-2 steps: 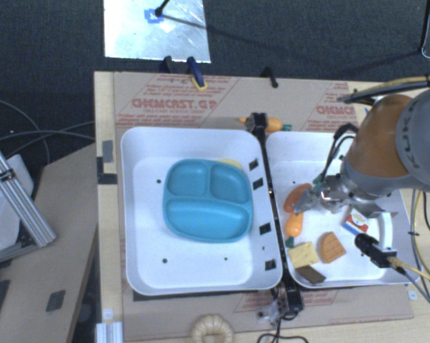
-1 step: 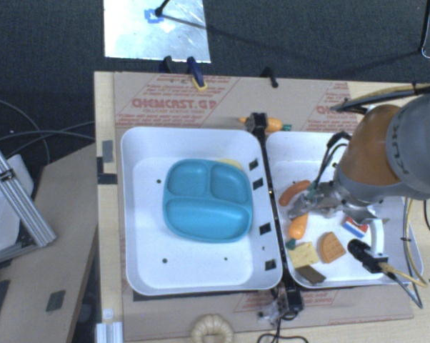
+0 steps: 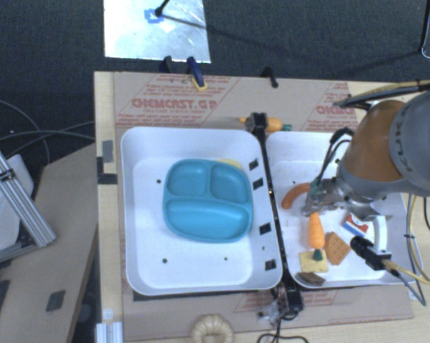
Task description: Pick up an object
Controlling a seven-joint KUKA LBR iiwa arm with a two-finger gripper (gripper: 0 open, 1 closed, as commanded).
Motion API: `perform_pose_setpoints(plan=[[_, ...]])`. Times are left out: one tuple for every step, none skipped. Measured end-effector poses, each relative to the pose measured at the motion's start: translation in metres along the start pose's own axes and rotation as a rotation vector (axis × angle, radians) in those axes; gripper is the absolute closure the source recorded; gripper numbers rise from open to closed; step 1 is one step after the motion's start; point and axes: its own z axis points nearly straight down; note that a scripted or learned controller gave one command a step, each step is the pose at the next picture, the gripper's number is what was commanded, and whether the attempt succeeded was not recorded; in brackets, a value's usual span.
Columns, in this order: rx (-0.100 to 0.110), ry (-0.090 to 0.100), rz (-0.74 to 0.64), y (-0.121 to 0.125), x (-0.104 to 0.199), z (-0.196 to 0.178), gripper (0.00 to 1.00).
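My gripper point(image 3: 316, 206) hangs low in the right bin point(image 3: 293, 156), near its middle. Just left of it lies a curved orange sausage point(image 3: 294, 194), and a toy carrot point(image 3: 315, 231) sits right below it; I see nothing between the fingertips. A brown waffle-like cracker point(image 3: 336, 249), a yellow cheese piece point(image 3: 313, 263) and a dark brown piece point(image 3: 311, 279) lie toward the bin's front edge. Part of a red, white and blue item point(image 3: 355, 225) shows under the wrist.
The left bin point(image 3: 147, 263) holds a blue divided plate point(image 3: 208, 199), with a yellow piece point(image 3: 233, 163) peeking out behind it. A small orange-yellow thing point(image 3: 273, 125) rests at the back by the clamp between the bins. The arm covers the right bin's right side.
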Motion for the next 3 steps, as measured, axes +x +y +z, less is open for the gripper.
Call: perform_pose_setpoints(plan=[[-0.006, -0.002, -0.004, 0.005, -0.004, -0.063, 1.0], [-0.002, -0.001, -0.004, 0.0, -0.001, -0.108, 1.0], [-0.002, -0.001, -0.005, 0.001, -0.001, -0.131, 1.0]])
